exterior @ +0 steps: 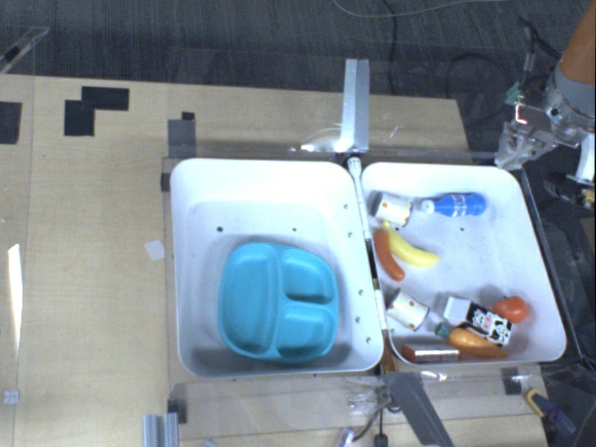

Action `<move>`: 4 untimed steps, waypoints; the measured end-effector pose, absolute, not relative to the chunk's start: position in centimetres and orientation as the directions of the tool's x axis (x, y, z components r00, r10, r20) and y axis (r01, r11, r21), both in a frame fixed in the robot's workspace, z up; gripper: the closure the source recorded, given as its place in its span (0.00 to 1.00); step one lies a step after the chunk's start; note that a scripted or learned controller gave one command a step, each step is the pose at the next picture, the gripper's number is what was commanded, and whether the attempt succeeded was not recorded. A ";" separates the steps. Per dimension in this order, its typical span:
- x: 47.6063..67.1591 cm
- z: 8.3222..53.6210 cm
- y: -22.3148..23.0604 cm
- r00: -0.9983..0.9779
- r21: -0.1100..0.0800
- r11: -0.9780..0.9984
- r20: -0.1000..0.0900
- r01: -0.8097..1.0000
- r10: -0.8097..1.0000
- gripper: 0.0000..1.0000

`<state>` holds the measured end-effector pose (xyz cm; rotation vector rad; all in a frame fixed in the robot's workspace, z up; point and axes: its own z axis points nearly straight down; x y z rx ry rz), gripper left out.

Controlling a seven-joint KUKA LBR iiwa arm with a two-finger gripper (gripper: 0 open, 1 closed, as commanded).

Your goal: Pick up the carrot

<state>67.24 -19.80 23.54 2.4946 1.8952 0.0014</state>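
The carrot (473, 340) is a short orange piece lying near the front wall of the right bin (534, 250), partly under a small black-and-white box (489, 321). My gripper (523, 145) hangs at the far right, above the back right corner of that bin. It is well away from the carrot and nothing shows in it.
The right bin also holds a blue bottle (458, 205), a yellow banana (413, 250), a reddish sausage (388, 255), two small white cups (393, 209) (407, 311) and a red-orange round fruit (511, 309). A blue divided plate (277, 299) lies in the left bin (196, 250).
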 end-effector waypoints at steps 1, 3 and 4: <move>67.4 24.5 -19.7 0.261 0.011 -0.261 -0.006 0.965 0.965 1.00; 67.0 11.7 -18.0 0.571 0.002 -0.571 0.000 0.821 0.821 1.00; 67.0 8.6 -18.1 0.323 0.004 -0.323 0.001 0.946 0.946 1.00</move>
